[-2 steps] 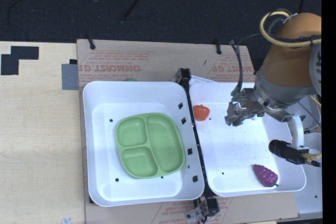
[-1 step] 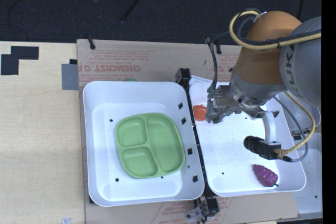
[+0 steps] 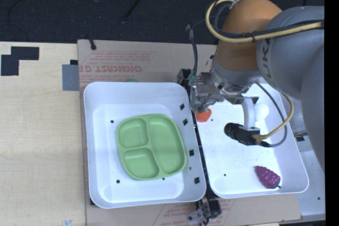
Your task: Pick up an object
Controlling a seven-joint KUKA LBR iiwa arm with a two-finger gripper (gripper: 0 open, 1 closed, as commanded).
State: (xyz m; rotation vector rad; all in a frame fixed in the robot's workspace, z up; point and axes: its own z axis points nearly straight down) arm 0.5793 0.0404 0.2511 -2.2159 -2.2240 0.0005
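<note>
One arm (image 3: 249, 45) bows low; claw (image 3: 200, 102) over orange thing (image 3: 203, 114).

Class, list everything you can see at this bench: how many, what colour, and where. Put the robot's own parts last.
left bin: one, white, on the cardboard.
right bin: one, white, beside the left bin.
divided plate: one, green, three compartments, in the left bin.
small orange piece: one, orange-red, at the right bin's left side, just below the pincer.
grape bunch: one, purple, in the right bin's near right corner.
cardboard sheet: one, brown, under both bins.
arm: one, grey with an orange band, reaching in from the right.
pincer: one, dark, over the right bin.
</note>
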